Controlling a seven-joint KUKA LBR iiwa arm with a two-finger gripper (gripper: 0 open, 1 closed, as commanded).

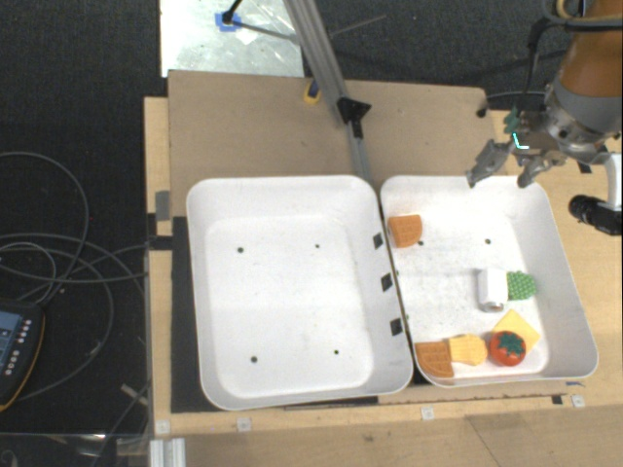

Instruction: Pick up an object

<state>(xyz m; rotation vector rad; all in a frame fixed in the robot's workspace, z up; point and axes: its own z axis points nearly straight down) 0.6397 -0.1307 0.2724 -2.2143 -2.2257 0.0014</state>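
The right bin point(560, 251) holds every object: an orange wedge point(405, 230) near its upper left corner, a white block point(492, 288) touching a green knobbly piece point(522, 285), and along the near edge a waffle-like piece point(435, 358), a yellow piece point(468, 349), a red tomato point(506, 348) and a yellow wedge point(522, 326). The gripper point(504, 169) hangs over the bin's far rim, fingers spread apart (nothing between them). The left bin point(282, 290) adjoins it.

- Single fixed camera, mounted above the bench point(428, 125), looking down at a slant.
- Both white bins point(292, 290) fill the frame's centre; arm point(589, 76) at upper right.
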